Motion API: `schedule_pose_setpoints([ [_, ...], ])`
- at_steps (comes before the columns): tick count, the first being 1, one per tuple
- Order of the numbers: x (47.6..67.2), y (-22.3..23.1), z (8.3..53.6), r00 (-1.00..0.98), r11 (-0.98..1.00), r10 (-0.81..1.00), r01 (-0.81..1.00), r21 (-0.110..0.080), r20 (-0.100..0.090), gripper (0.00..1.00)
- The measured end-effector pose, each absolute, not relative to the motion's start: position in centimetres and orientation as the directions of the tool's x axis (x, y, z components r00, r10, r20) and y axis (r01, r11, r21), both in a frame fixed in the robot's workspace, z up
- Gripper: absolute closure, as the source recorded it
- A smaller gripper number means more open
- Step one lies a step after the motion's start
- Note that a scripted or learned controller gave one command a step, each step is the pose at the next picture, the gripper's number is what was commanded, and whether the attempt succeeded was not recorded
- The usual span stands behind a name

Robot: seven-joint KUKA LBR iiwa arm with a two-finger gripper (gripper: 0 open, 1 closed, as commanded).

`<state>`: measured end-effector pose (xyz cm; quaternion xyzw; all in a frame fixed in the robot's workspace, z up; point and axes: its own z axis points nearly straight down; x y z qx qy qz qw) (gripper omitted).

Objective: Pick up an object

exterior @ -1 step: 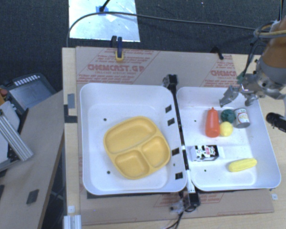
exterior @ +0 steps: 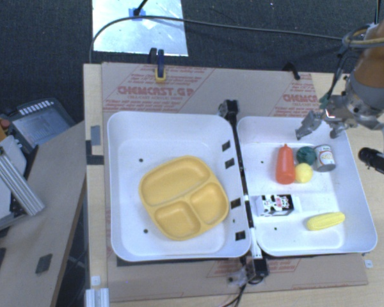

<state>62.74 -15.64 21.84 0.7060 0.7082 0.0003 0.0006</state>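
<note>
Bench (exterior: 64, 171): two white bins. Left bin (exterior: 125, 146): yellow tray (exterior: 182, 197). Right bin (exterior: 352, 229): orange bottle (exterior: 285, 164), yellow ball (exterior: 303, 173), can (exterior: 324, 158), banana (exterior: 324, 220), carton (exterior: 276, 204). Hand (exterior: 321, 125) open, empty, above bin's far edge. Best approached vert., isolated banana preferred.

We see the grey-and-orange robot arm (exterior: 374, 62) cut off by the right edge, and the print on the small black-and-white carton (exterior: 276, 204) is too small for us to read.
</note>
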Motion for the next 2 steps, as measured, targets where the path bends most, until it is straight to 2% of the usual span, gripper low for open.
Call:
schedule_pose_setpoints([
  [1,63.4,-14.9,16.3,-0.006,0.006,1.000,1.000,-0.001,0.000,0.00],
  [2,62.9,-14.9,10.5,-0.002,0.002,1.000,1.000,0.004,-0.002,0.00],
])
